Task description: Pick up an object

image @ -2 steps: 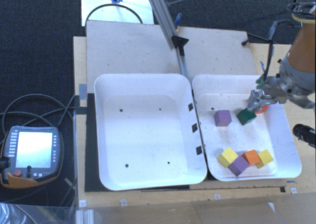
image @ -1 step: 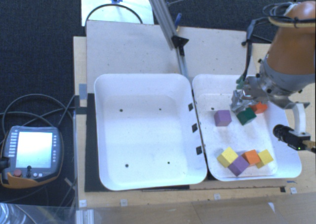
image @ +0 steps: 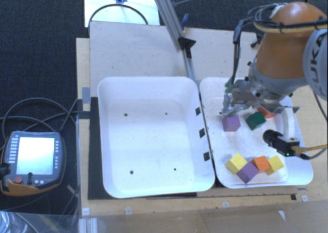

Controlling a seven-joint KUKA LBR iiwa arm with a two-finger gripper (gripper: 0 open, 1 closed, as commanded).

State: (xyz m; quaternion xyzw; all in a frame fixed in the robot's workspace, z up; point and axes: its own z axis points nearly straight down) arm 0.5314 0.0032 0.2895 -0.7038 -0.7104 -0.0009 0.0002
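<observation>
My gripper hangs over the upper left part of the right bin, under the orange band of the arm. Just below its tip a purple block lies on the bin floor; whether they touch is unclear. A green block lies to the right of the purple one, and a red-orange block peeks out from under the wrist. Near the bin's front edge sit a yellow block, a second purple block, an orange block and another yellow block.
The left bin stands beside the right one, their rims meeting in the middle. A slanted metal pole rises behind the bins. A black cable fitting hangs off the arm over the right bin. A teach pendant lies at the far left.
</observation>
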